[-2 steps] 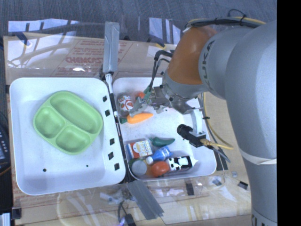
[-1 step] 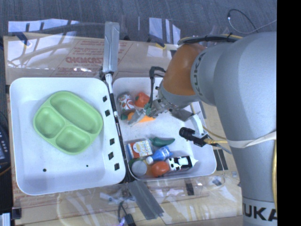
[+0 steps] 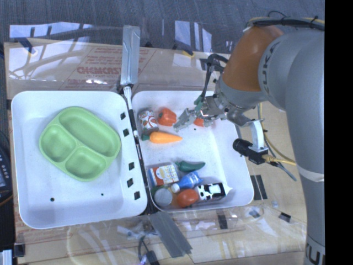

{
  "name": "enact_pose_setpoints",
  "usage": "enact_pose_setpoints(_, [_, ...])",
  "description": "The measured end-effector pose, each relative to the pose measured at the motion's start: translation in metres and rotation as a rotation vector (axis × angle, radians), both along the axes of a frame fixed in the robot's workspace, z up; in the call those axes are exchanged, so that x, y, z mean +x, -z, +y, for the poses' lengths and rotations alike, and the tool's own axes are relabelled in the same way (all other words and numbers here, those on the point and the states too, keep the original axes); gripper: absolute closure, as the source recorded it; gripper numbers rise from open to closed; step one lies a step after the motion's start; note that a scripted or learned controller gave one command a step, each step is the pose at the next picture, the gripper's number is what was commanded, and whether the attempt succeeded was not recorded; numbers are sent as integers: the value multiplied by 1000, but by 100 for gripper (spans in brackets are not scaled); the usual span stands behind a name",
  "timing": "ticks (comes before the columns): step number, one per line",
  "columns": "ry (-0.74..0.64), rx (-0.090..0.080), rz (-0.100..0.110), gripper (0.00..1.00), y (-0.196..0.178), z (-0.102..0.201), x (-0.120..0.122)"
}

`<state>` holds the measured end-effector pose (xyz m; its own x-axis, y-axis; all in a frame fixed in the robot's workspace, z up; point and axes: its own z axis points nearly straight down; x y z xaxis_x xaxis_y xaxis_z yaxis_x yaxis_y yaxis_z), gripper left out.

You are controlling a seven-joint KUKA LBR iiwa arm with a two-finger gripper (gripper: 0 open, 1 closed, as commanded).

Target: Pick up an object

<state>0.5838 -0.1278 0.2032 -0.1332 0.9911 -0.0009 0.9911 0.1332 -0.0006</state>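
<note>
orange and red crowd the right bin (image 3: 234,164): we see a carrot (image 3: 164,138) at the gripper's (image 3: 186,118) eight o'clock, a red-orange piece (image 3: 166,115) just at its nine, and a small can (image 3: 146,120) beyond. a small red thing (image 3: 199,121) sits beside the fingers; whether they are apart or together we cannot tell. at six o'clock, packed along the near wall, lie a green pepper (image 3: 190,165), carton (image 3: 165,175), blue bottle (image 3: 189,180), tomato (image 3: 187,197) and black-and-white toy (image 3: 210,191). bare floor lies mid-bin. the left bin (image 3: 33,203) holds a green plate (image 3: 80,143).
</note>
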Motion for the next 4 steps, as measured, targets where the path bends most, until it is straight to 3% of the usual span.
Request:
enact_pose_setpoints(1, [-426, 3, 5, 0, 76, 27, 18])
enact_pose_setpoints(2, [-375, 2, 4, 0, 113, 22, 1])
enact_pose_setpoints(3, [-379, 2, 5, 100, 103, 22, 2])
enact_pose_setpoints(4, [-419, 1, -3, 100, -30, 87, 13])
